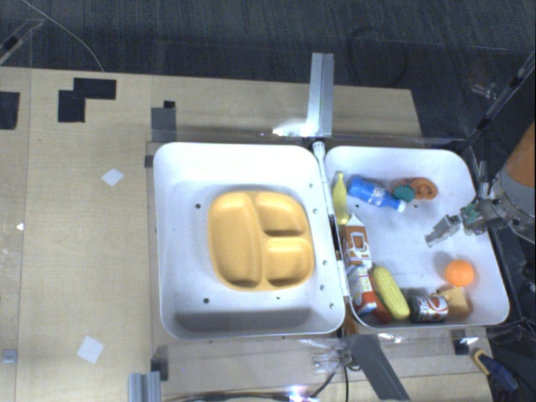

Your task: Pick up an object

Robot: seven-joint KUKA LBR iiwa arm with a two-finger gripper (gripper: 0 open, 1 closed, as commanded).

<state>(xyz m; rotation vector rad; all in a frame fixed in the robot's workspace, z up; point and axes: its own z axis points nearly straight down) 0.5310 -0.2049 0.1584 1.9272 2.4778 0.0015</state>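
Nearest the camera, along the right bin's (419, 153) front wall, lie a can (430, 307) on its side, long axis left to right, and a tan block (457, 299) at the front right corner. Just left of the can, a corn cob (390, 291) lies with its long axis running from back-left to front-right, its lower end touching the can. Beside the cob, against the left wall, a red-and-white carton (358, 258) stretches front to back, with a red-capped bottle (366, 298) at its near end. A banana (339, 198) lies along the same wall farther back, also pointing front to back.

An orange ball (460, 273) sits alone on the bin floor, just behind the tan block and near the right wall. At the back, a blue bottle (373, 193) lies with its long axis left to right, tilted slightly, its cap end toward the right beside a teal piece (404, 193) and an orange ring-shaped item (424, 188).

Entering from the right, the gripper (442, 229) hangs over the bin's right half, behind the orange ball and apart from it. Its fingers (435, 235) point left and slightly toward the front; they look close together with nothing between them, though the gap is too small to judge surely.

A yellow divided tray (260, 239) rests in the middle of the left bin (180, 224).
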